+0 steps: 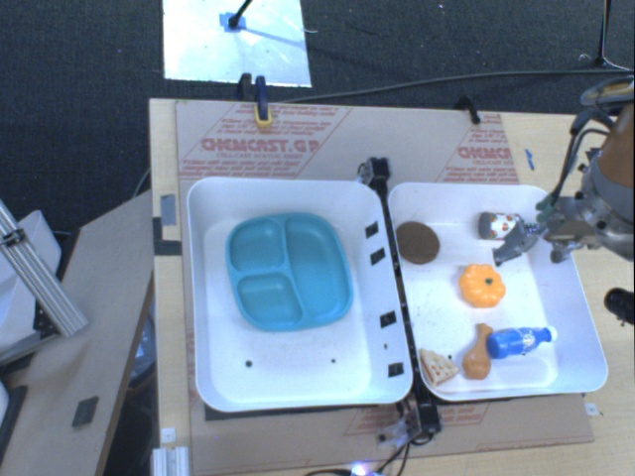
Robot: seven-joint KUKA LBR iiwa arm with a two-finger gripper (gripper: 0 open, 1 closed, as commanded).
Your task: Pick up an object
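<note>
Blue divided plate (290,271) in left bin (213,206); pumpkin (481,286) in right bin (575,350).

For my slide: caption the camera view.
Gripper hovers over right bin of toys; blue plate in left bin.

floor: dark carpet (79,48) lying around bench | bench: pale wooden top (327,117) sitting under a printed sheet | far side: shiny pale panel (235,28) lying on carpet | left: aluminium rail (40,281) leaning
</note>
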